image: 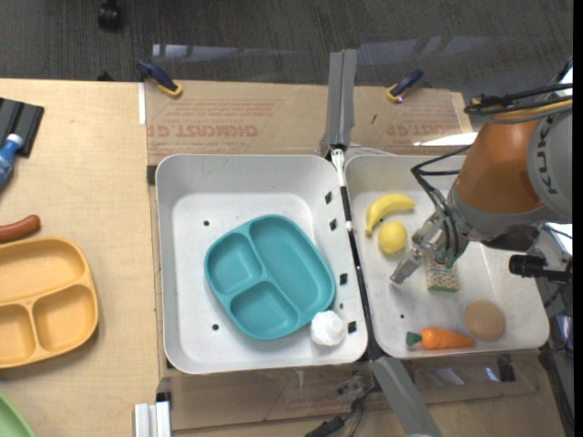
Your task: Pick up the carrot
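The right-hand bin (510, 335), shallow, white and smooth-walled, is crowded, so a neighbouring item may be seized or knocked instead of the target. The gripper (421, 260) is poised mid-bin, its metal fingers spread apart and nothing held between them. A small patterned box (444, 279) lies just beside it. The tan ball (485, 320) sits near the carrot (440, 339), a tapered orange piece lying against the front wall, which may obstruct one finger.
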`<action>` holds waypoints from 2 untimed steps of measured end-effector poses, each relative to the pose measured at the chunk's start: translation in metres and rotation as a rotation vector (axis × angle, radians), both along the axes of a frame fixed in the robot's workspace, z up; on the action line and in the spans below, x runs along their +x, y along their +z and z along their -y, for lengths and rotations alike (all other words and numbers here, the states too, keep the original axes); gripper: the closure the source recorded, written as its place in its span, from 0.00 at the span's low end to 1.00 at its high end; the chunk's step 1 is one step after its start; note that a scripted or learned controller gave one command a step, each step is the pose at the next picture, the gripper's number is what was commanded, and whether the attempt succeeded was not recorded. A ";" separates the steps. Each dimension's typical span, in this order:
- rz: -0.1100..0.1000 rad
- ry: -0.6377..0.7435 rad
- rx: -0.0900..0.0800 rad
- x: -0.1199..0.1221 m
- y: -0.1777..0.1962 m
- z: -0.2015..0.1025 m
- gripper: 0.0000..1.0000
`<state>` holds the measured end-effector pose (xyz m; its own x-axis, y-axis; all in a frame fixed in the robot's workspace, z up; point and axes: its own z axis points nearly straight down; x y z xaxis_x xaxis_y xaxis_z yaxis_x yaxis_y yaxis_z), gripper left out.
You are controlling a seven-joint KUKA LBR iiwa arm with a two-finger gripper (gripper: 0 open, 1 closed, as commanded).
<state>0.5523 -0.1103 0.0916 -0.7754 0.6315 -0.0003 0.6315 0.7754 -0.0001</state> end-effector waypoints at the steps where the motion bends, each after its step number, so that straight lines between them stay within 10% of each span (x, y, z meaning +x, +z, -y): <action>1: 0.004 0.253 -0.001 -0.009 0.101 -0.051 0.00; 2: 0.001 0.240 0.000 -0.022 0.000 0.026 0.00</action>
